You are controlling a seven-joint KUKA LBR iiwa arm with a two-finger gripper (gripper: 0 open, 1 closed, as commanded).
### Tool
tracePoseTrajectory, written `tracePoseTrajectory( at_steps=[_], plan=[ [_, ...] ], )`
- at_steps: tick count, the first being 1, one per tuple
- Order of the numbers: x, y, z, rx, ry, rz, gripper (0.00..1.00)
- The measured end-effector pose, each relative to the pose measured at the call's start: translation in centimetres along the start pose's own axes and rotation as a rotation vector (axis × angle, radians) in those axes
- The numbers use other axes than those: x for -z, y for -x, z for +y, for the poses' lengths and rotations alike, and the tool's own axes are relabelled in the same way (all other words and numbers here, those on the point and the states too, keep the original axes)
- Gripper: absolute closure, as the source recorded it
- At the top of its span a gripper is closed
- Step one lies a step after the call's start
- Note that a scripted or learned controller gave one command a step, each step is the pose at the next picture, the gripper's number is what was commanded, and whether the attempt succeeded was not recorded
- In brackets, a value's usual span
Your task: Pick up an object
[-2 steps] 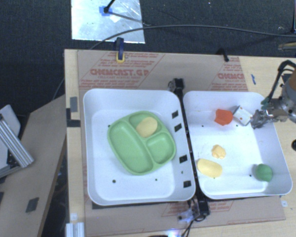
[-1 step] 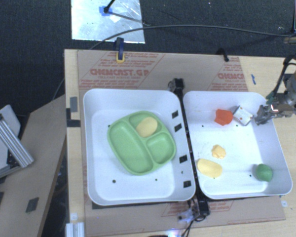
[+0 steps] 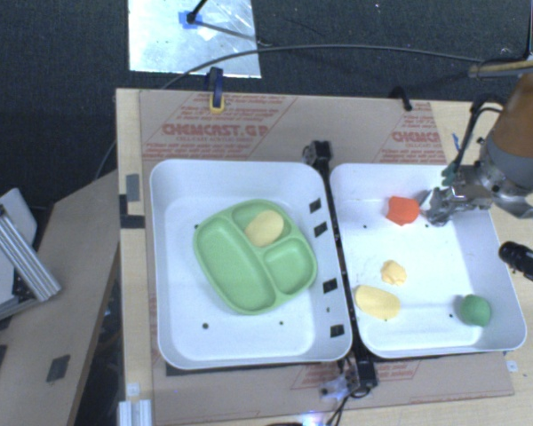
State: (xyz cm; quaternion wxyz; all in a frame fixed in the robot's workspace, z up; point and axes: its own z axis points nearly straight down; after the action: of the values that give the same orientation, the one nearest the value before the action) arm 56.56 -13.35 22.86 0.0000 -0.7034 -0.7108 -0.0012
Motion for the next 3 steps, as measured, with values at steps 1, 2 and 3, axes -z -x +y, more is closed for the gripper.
tracePoseTrajectory(
  at_steps=[1,2,3],
  plan=[
    [0.8,-5.4,0.3,0.0,0.001,0.0,1.0],
    [0.0,-10.3,0.5,-0.001,0.0,0.0,1.0],
    [-1.0,-15.5,0.2,-0.001,-0.001,0.0,1.0]
  ],
)
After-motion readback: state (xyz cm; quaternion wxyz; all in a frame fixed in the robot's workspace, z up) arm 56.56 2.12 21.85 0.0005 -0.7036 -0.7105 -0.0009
